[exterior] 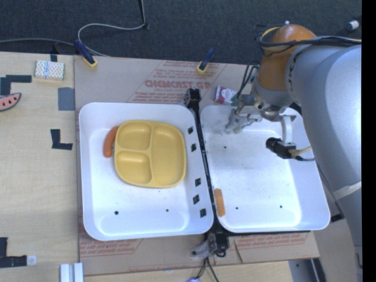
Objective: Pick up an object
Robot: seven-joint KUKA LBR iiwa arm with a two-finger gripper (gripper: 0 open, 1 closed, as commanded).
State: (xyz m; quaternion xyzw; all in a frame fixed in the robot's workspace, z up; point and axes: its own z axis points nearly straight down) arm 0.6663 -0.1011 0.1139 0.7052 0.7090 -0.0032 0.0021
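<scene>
plate: yellow divided plate [150,154] lies flat in the left bin [94,175], toward its upper half, three compartments facing up.
plate handling: looks like stiff light plastic, smooth and probably slippery; too wide to span, so the raised rim is the likely place to pinch, at an edge.
sausage: orange sausage-shaped toy [108,142] touching or tucked under the plate's left edge; small, looks light, could be taken across its narrow width.
carrot piece: small orange stick [219,202] in the right bin [305,216], against its left wall near the front; close to the wall, so an awkward grab.
gripper: gripper [238,122] sits over the right bin's upper left area, near the divider [198,157]; nothing seen between the jaws, and whether they are spread or pressed together cannot be told.
arm: grey arm with orange band [282,51] comes in from the right.
surface: cardboard sheet [170,84] under both bins, small packet [223,94] behind the right bin.
</scene>
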